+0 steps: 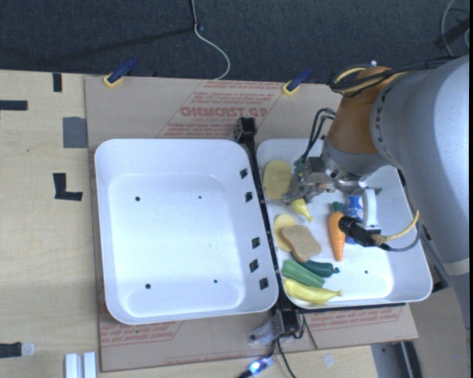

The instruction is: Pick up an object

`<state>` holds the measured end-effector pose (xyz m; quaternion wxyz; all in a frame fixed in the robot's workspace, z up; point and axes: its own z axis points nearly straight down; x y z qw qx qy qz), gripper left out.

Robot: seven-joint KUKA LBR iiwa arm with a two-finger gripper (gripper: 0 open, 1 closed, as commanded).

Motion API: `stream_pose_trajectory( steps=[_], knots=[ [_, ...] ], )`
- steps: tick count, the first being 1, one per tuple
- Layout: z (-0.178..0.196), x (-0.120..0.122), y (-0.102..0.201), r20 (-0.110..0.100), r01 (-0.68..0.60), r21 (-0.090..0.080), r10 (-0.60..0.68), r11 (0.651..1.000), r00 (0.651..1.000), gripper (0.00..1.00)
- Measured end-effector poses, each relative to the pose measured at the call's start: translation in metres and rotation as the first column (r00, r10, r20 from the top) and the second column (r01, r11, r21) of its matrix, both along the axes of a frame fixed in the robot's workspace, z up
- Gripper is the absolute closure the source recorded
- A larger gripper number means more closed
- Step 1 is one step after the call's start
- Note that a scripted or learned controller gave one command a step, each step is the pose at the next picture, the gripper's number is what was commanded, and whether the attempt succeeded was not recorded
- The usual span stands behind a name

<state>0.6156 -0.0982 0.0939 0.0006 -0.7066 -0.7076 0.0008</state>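
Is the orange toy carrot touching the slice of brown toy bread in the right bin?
Apart. In the camera view the orange toy carrot lies right of the slice of brown toy bread, with a strip of white bin floor plainly between them.

Toy foods in the right bin, tool above them, beside the left bin.

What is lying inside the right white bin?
The right bin holds a carrot, a bread slice, a banana, a green vegetable and a pale yellow piece. The arm covers its far corner.
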Motion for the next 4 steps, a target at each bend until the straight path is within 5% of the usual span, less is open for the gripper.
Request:
stream_pose_trajectory(
  steps=[2, 3, 4],
  knots=[
    [0.018, -0.001, 0.001, -0.003, 0.000, 0.002, 0.000, 1.000, 1.000, 1.00],
    [0.096, 0.056, 0.062, 0.012, -0.007, 0.002, 0.007, 1.000, 1.000, 1.00],
    [0.090, -0.008, 0.043, -0.004, 0.003, 0.000, -0.003, 1.000, 1.000, 1.00]
  ],
)
